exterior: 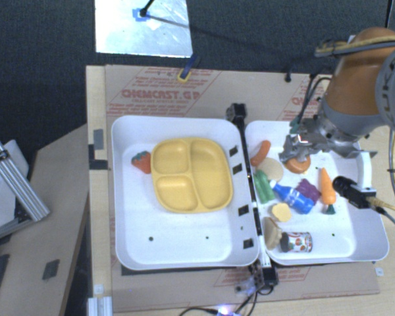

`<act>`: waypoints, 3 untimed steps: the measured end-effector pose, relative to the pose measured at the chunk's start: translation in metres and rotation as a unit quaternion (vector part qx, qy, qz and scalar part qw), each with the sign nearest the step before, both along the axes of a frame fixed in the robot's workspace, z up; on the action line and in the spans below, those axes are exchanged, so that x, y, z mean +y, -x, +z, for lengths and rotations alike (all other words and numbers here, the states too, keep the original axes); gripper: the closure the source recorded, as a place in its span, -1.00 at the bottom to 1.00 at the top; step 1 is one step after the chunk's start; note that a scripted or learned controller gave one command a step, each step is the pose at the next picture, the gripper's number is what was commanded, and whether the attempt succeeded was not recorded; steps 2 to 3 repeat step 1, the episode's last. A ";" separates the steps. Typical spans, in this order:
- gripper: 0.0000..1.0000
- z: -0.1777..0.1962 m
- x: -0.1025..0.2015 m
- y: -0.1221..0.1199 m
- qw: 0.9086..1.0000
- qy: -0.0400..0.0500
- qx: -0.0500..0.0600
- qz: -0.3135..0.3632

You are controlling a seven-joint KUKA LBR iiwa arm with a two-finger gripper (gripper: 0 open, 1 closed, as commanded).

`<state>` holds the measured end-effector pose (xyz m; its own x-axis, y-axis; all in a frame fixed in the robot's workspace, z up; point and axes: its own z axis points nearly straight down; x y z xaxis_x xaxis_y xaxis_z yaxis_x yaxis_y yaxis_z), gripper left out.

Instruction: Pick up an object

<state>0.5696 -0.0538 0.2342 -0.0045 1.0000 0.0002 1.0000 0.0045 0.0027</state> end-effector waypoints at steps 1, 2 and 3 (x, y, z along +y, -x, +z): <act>1.00 -0.019 -0.007 0.000 1.000 0.000 0.001 -0.002; 1.00 -0.019 -0.007 0.000 1.000 0.000 0.001 -0.002; 1.00 -0.019 -0.007 0.000 1.000 0.000 0.001 -0.002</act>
